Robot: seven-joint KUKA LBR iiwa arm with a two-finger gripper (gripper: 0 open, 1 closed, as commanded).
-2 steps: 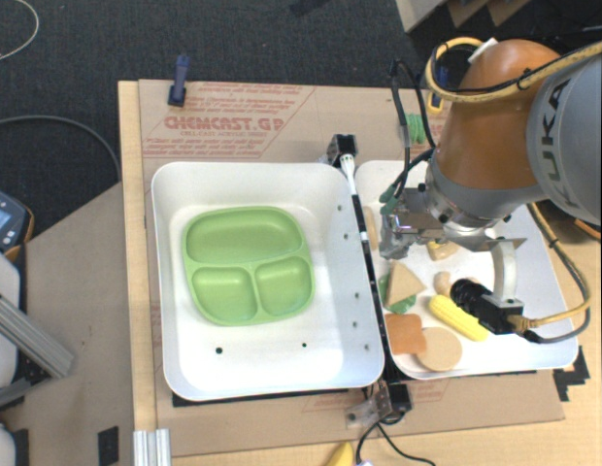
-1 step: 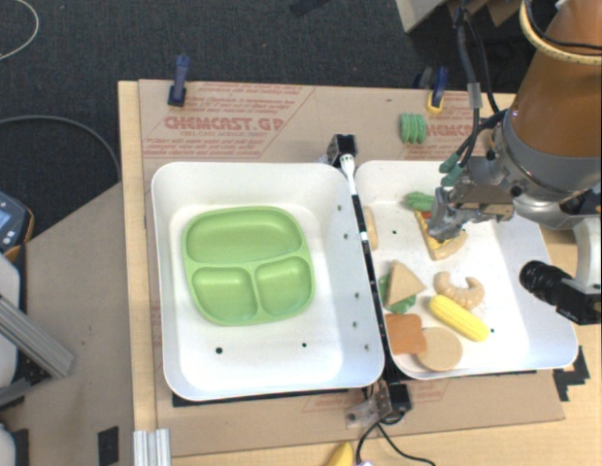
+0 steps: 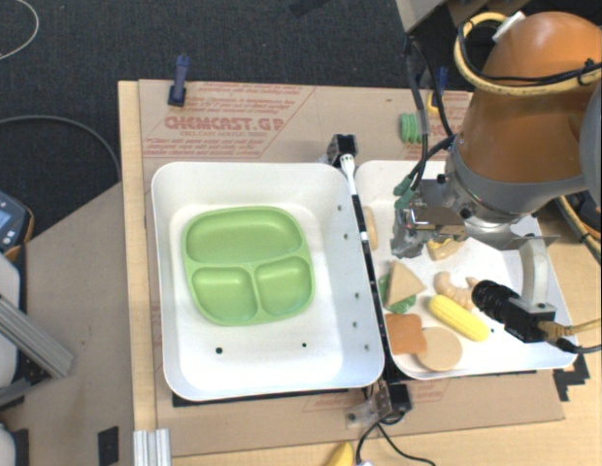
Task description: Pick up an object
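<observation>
My gripper (image 3: 410,236) hangs over the upper middle of the right bin (image 3: 379,178), under the grey and orange wrist. Toy foods lie below it in that bin: a tan wedge (image 3: 405,282), a yellow corn cob (image 3: 458,317), an orange-brown square slice (image 3: 405,335), a round tan biscuit (image 3: 439,349), and a small beige piece (image 3: 447,283). A yellowish piece (image 3: 441,250) sits right beside the gripper, partly hidden by it. A pale item (image 3: 371,229) lies against the bin's left wall. Nothing shows between the fingers.
The left bin (image 3: 175,289) holds a green divided plate (image 3: 248,264). A grey curved utensil (image 3: 534,270) lies at the right bin's right side. Black clamps (image 3: 342,149) sit where the bins meet. The bench is brown board (image 3: 136,163).
</observation>
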